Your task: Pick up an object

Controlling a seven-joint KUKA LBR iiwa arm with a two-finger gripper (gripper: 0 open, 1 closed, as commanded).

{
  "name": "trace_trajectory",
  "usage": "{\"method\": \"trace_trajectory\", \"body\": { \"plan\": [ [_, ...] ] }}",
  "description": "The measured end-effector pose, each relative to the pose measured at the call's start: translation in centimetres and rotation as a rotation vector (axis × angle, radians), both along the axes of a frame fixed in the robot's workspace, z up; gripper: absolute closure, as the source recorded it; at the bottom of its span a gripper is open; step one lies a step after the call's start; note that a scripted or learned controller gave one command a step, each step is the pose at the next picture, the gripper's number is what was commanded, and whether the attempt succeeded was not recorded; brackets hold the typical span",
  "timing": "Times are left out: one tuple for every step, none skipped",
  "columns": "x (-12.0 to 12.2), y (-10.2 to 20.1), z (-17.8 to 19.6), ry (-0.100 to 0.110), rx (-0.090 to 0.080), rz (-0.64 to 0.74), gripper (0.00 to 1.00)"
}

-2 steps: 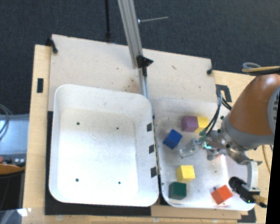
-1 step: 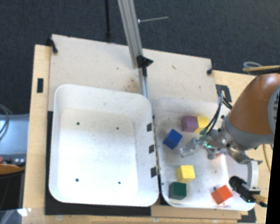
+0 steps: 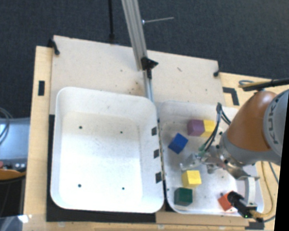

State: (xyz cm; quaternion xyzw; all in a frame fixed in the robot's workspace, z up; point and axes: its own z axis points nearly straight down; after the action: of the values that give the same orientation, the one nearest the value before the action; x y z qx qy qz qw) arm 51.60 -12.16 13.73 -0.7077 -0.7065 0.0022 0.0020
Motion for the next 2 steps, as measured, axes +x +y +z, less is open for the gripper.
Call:
{"method": "trace_trajectory", "body": {
  "plan": [
    [0.1, -0.2, -4.1, -0.008, -0.002, -0.001, 0.00],
    [0.2, -0.2, -2.8, -0.013, -0.001, -0.008, 1.00]
  ]
}}
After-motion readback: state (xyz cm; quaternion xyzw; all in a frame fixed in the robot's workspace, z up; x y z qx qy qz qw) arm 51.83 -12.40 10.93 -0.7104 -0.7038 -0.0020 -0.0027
